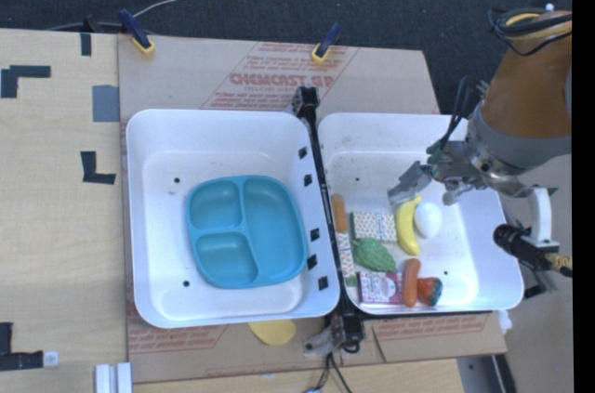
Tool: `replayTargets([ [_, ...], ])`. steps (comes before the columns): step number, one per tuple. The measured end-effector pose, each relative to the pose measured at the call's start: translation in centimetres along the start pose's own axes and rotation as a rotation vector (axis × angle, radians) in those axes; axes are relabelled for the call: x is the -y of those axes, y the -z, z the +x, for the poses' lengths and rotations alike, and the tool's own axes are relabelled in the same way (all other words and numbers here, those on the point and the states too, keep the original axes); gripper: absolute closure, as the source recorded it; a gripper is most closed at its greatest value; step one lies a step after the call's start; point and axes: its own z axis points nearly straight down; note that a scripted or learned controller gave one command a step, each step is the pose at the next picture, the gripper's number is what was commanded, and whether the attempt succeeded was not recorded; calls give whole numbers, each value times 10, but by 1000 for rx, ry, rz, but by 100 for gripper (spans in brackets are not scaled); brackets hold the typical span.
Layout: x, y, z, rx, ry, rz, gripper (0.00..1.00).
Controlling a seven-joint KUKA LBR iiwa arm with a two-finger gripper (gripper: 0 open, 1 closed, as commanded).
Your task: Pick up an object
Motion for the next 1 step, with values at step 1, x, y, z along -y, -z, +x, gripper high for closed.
replayTargets([
  [1,-11,-91,-83,1,-2,3,0],
])
